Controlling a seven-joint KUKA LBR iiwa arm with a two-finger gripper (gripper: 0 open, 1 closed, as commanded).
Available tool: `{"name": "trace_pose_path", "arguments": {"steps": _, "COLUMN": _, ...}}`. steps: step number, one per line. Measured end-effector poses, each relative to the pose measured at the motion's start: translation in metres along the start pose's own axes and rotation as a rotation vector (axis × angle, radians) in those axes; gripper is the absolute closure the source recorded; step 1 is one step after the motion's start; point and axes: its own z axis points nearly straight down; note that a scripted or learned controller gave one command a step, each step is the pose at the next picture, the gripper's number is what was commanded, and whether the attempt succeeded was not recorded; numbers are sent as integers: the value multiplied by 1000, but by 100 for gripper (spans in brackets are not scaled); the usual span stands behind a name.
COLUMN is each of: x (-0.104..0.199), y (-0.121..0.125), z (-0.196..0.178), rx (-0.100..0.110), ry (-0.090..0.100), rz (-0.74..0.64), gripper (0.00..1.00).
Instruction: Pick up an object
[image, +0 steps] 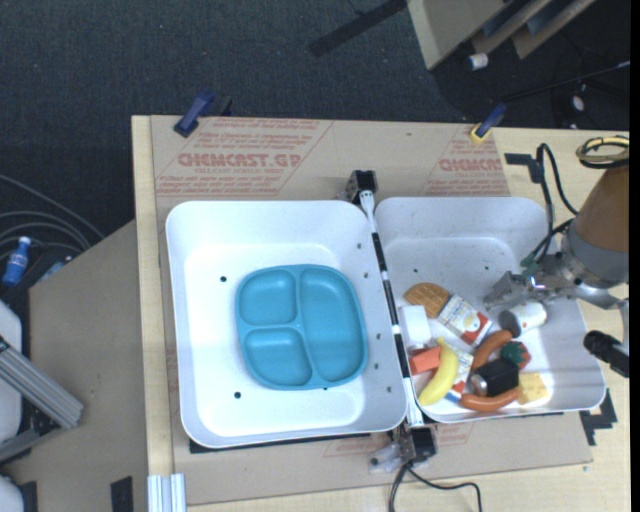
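In the left bin lies a blue divided plate, flat, near the middle. The right bin holds a heap of toy food at its near side: a brown cookie, a yellow banana, a small carton, a red sausage. My pincer is low over the right part of this bin, just above the heap. How far it is open I cannot tell, and I see nothing between its tips.
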Motion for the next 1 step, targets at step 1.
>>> {"name": "trace_pose_path", "arguments": {"steps": 1, "x": 61, "y": 54, "z": 18, "rx": 1, "ry": 2, "rz": 0, "gripper": 0}}
